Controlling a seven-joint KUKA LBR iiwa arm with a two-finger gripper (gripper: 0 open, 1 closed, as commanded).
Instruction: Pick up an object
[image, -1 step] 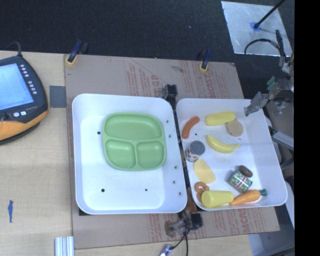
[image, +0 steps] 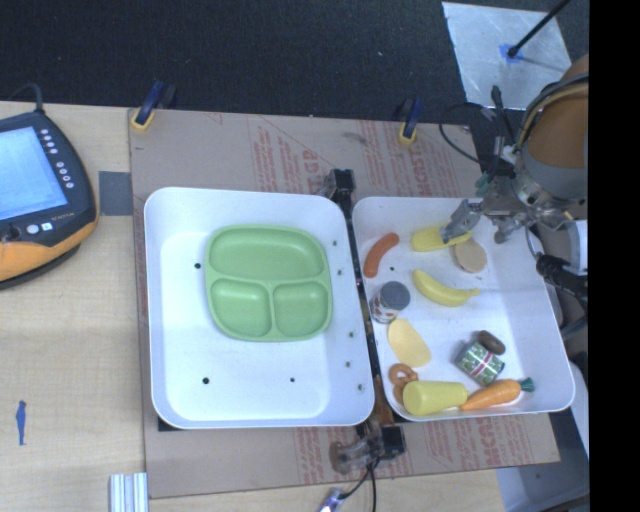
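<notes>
Over the right bin, near its far edge, we see the claw hanging low above a small yellow piece and a tan round piece, and we cannot tell whether it is released or clenched, since its tip is blurred against what lies beneath it. Nothing shows as lifted, so we judge the pick not yet made. The things to choose from all lie in this bin: an orange sausage, a banana, a small grey-lidded jar, a pale yellow oval, a green can, a carrot and a yellow cylinder along the near wall, with a pretzel just beside it. The left bin holds a green divided plate, well apart from the arm. We think the main risk is crowding: the yellow piece and the tan one lie just beside each other, so a descent between them could nudge one away or pinch only an edge, and the thing would slip out on the lift. Both also look flat and low, which gives little to grip. The bin's far wall is near, so a push could jam a piece against it.
</notes>
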